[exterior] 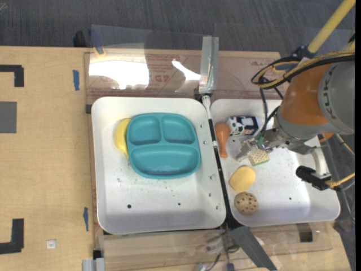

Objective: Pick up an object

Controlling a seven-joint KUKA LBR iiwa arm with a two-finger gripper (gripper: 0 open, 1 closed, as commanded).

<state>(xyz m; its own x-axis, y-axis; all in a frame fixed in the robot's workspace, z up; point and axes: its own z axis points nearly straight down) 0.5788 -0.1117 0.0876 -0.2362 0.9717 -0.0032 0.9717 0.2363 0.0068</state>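
We see our tool low in the right bin, over a small checkered piece; whether it is apart or together we cannot tell. Nothing looks lifted yet: the yellow lump, speckled ball and orange piece lie loose, so the pick remains.

A: The teal divided tray looks like smooth, faintly glossy plastic; the white bins too, though speckled.

B: The bench reads as matt wood. The brown ball looks rough and pitted.
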